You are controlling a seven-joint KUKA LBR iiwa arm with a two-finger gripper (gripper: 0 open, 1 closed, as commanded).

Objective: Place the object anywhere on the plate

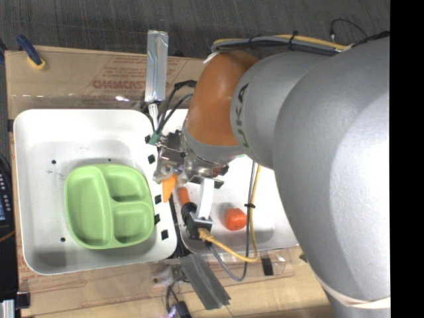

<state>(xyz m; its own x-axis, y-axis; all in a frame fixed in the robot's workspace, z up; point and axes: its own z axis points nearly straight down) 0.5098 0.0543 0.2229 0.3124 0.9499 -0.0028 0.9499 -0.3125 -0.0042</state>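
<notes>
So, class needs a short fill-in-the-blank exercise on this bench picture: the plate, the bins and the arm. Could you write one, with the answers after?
1. The divided plate is coloured ____.
2. The plate lies in the ____ bin of the camera view.
3. The orange object lies in the ____ bin.
4. The plate has ____ compartments.

Missing words: green; left; right; three

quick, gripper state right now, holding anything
gripper: cannot be told; it sits over the wall between the two bins, with something orange at its tip, beside the green plate.
</notes>
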